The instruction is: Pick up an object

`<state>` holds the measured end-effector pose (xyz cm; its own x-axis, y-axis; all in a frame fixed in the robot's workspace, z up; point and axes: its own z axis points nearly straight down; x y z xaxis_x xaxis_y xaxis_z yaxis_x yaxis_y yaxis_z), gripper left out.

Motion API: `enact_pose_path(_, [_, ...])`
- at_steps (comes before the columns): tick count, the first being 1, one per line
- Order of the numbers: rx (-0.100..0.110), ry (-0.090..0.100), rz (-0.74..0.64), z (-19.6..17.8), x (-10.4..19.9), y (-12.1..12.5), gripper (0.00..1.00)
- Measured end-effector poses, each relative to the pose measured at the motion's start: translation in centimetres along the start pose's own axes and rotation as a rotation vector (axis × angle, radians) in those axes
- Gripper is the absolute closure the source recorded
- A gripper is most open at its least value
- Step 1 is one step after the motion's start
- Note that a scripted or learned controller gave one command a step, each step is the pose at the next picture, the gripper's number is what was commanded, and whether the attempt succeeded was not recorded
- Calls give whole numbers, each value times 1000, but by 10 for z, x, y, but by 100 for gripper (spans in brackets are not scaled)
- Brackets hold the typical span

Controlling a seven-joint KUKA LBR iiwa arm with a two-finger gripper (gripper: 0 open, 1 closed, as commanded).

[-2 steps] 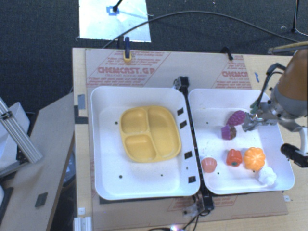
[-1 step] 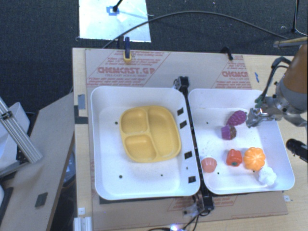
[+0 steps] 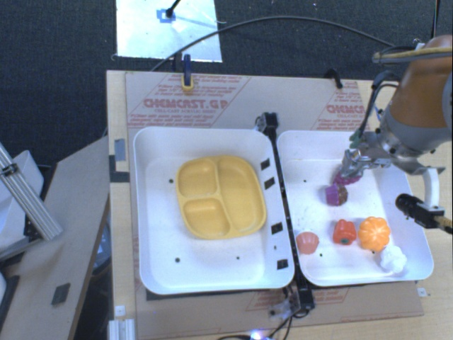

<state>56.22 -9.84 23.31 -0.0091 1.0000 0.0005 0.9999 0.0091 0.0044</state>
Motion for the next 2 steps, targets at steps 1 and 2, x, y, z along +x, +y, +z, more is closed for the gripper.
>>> enact_pose_path(1, [2, 0, -1, -8, 54, 6, 100])
enact_pose_path(2, [3, 1, 1, 0, 103, 9, 100])
